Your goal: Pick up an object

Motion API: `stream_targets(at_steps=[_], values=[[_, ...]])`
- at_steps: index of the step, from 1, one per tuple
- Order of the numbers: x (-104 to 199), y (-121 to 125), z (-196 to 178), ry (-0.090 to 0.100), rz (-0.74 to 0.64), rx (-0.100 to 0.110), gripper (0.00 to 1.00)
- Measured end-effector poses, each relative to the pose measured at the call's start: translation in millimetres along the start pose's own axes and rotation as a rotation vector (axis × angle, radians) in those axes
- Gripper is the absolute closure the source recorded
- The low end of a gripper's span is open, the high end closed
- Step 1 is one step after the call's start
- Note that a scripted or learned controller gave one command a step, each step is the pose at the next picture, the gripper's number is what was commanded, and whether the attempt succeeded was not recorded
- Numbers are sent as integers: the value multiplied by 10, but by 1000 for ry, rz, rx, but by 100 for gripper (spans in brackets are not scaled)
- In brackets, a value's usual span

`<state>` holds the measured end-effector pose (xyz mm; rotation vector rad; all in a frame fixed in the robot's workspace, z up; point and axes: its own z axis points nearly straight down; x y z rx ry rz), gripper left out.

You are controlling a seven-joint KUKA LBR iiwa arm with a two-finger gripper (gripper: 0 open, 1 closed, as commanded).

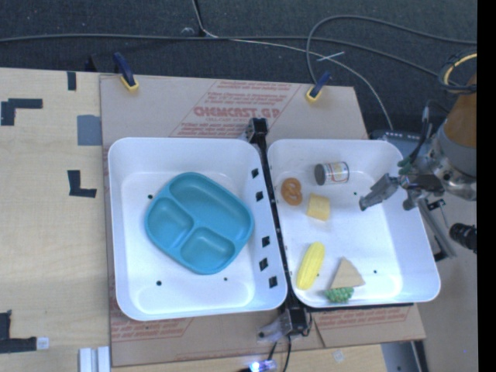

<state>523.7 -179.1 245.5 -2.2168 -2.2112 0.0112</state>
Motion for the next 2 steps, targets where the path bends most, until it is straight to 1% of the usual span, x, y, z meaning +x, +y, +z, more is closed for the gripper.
stream_targets(at_steps=[1, 2], values=[[3, 22, -59, -2, -4, -11, 0], [86, 89, 466, -2, -4, -7, 0]])
